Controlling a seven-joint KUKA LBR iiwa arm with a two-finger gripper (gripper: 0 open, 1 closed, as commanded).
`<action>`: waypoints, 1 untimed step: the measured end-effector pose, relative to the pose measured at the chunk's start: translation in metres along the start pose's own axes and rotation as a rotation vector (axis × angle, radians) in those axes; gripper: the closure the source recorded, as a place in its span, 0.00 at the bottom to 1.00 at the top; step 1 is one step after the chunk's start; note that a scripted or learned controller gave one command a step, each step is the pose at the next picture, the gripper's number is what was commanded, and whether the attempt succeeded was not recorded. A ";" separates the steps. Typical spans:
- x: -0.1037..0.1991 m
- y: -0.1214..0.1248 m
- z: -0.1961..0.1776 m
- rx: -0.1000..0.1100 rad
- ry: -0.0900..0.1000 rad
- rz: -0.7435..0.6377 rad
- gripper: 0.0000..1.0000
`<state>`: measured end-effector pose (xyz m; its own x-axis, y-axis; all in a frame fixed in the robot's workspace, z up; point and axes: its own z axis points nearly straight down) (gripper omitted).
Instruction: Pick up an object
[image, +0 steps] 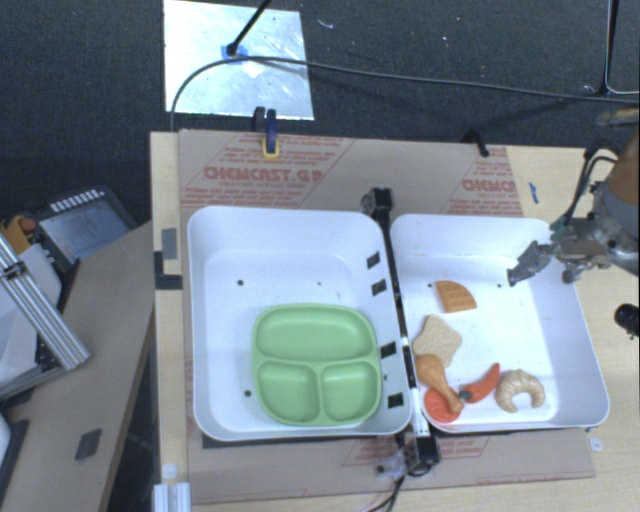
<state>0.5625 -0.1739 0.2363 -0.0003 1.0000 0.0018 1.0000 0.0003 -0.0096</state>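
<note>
Food pieces are what the task offers, and all of them lie in the right bin (560, 300): an orange wedge like a slice of bread (455, 296) near the middle, and toward the near edge a pale flat piece (440, 338), a drumstick (436, 378), a red pepper (480, 383) on a red disc (436, 405), and a croissant (520, 390). The left bin (230, 250) holds a green divided plate (315, 363). The gripper (526, 265) hangs over the far right part of the right bin, well apart from every piece and holding nothing; whether its fingers are spread or together cannot be told from this slant. The arm comes in from the right edge, wrist roughly level and the tool pointing leftward across the bin. For the pick to go well, I would choose the orange wedge, since it lies alone with bare floor around it, while the pale piece, drumstick and pepper touch or overlap. The tool should turn downward, centre over the wedge, and descend straight with the fingers either side of its narrower span.
</note>
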 end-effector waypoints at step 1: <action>0.000 0.002 -0.006 -0.011 -0.002 -0.003 0.00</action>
<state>0.5649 -0.1736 0.2427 -0.0031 1.0000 -0.0005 1.0000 0.0031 0.0015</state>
